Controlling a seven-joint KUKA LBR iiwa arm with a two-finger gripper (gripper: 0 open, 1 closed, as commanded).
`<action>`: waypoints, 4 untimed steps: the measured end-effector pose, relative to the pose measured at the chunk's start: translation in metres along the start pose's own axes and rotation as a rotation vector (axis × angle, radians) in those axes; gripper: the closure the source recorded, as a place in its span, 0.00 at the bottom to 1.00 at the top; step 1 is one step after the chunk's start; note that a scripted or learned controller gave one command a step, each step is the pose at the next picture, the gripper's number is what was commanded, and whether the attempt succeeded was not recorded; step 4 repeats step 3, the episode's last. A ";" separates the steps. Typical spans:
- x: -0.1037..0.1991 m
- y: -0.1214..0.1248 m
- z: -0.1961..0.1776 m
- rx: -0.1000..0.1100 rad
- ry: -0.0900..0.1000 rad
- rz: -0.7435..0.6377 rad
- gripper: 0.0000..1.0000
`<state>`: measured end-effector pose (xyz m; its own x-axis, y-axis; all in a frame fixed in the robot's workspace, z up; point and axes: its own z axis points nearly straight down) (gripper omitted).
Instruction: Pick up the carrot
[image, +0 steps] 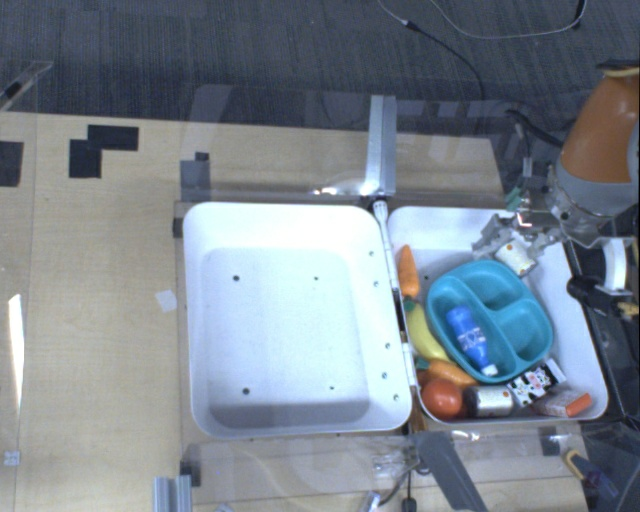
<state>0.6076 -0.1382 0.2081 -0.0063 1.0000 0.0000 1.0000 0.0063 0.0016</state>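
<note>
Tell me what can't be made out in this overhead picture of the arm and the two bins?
- Pincer: too small and blurred to tell whether it is open or shut.
- Banana: partly hidden under the blue divided tray.
- Small items at the right bin's near edge: too small and blurred to identify.
- Carrot: its lower end is cut off by the tray.

The carrot (407, 272) lies pinched between the right bin's left wall (392, 290) and the blue dish (490, 320), with a banana (425, 338) just nearer, leaving open room only on its far side.
</note>
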 end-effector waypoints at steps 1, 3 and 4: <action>0.016 -0.040 0.093 0.002 0.001 0.450 0.00; 0.039 -0.081 0.076 0.001 0.002 0.641 0.00; 0.039 -0.081 0.076 0.001 0.002 0.641 0.00</action>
